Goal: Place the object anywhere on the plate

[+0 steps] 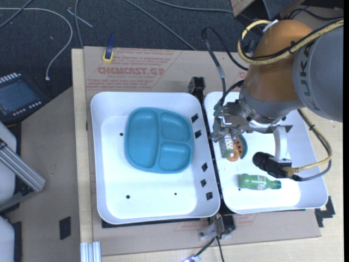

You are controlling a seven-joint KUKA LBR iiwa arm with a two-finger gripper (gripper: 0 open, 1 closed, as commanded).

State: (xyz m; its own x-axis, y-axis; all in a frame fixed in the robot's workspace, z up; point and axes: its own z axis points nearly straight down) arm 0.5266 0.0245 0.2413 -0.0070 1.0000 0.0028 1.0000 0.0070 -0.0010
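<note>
- A green bottle [259, 182] is seen lying on its side near the front of the right bin [283, 200], its cap end towards the divide between the bins.
- Just behind it, and apart from it, a small orange and green thing [233, 149] is found in the same bin, close to the left wall.
- The gripper [224, 134] is placed directly over that small thing; whether it is touched or gripped cannot be told (the view is blocked there by the wrist), and the gripper's state cannot be told either.
- The arm [278, 75] is brought in from the right, its orange band above the far half of the right bin.
- A blue plate [159, 140], divided into three sections, is set flat in the far half of the left bin [152, 198], with nothing on it.
- Both bins are borne on a sheet of cardboard [136, 70] with red print along its far edge.
</note>
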